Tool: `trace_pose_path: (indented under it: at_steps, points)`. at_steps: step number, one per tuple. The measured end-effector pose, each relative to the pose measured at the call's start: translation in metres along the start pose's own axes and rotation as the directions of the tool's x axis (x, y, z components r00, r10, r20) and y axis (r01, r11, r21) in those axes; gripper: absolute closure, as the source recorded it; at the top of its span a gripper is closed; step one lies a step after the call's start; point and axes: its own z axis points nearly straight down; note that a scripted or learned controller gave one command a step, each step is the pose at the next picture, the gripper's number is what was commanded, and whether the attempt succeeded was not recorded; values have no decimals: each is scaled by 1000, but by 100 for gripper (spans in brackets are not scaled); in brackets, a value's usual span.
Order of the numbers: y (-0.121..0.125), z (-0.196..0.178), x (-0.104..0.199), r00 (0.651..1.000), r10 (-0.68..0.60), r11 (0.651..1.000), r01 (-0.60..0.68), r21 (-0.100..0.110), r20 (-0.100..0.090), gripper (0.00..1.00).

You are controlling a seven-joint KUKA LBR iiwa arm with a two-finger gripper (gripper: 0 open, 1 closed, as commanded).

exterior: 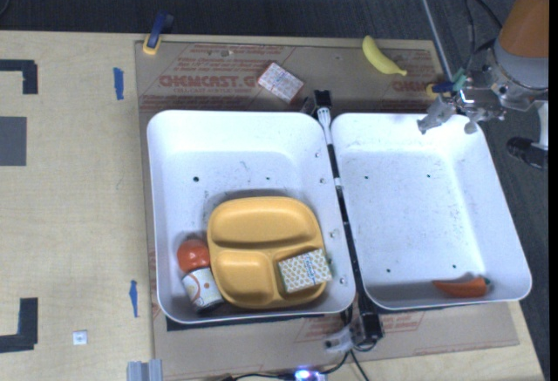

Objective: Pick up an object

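My gripper hangs over the far right corner of the right bin. Its two fingers stand apart, open, with nothing between them. An orange-red object lies against the near wall of that bin, far from the gripper. The left bin holds a yellow divided plate. A patterned packet rests on the plate's near right part. Beside the plate's left edge sits an orange and white toy.
Behind the bins, on the cardboard sheet, lie a yellow banana and a small patterned packet. A blue clamp sits at the cardboard's far left corner. A black divider runs between the bins.
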Motion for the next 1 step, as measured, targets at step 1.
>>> trace_pose_path:
  at_steps: [1]
  points:
    - [8, 108, 17, 1000, -1, 1000, 1, -3, 1, 0]
